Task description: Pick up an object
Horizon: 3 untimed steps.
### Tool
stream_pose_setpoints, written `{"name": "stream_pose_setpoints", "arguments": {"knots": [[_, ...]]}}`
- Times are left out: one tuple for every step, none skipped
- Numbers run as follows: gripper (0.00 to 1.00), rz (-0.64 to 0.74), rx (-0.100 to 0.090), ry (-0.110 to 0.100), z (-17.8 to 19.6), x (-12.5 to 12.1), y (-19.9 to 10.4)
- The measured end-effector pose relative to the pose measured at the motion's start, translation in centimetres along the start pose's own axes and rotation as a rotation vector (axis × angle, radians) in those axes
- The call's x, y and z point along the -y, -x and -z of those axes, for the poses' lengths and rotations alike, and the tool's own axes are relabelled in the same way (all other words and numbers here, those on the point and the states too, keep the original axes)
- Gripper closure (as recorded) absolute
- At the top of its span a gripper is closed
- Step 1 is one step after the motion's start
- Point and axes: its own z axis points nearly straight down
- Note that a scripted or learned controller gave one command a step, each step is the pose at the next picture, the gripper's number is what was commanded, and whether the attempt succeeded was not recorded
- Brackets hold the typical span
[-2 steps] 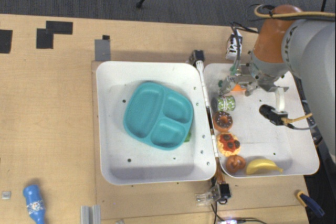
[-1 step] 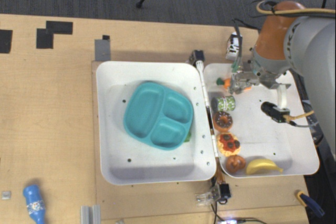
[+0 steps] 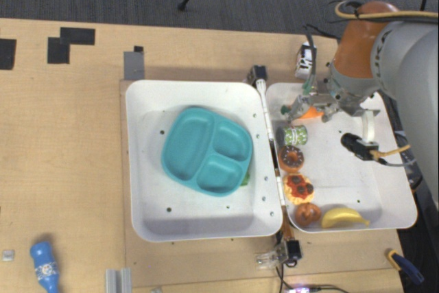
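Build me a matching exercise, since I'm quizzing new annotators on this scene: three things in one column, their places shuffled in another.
Things:
1 teal plate
2 banana
3 blue object

Places:
A on the bare bench, outside both bins
B in the view's left bin
C in the view's right bin, by its lower wall

Pairs: 1-B, 2-C, 3-A.

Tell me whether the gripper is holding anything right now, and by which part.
Cannot be told. The gripper is down in the right bin right at a small orange thing, but a grasp on it isn't clear from this view.
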Motion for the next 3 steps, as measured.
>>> {"name": "stream_pose_setpoints", "arguments": {"knots": [[0.00, -0.110, 0.000, 0.000, -1.9, -0.5, -0.2], [1.00, -0.107, -0.002, -0.008, -0.8, -0.4, -0.3], [0.00, -0.107, -0.002, -0.004, -0.8, -0.5, -0.3]]}}
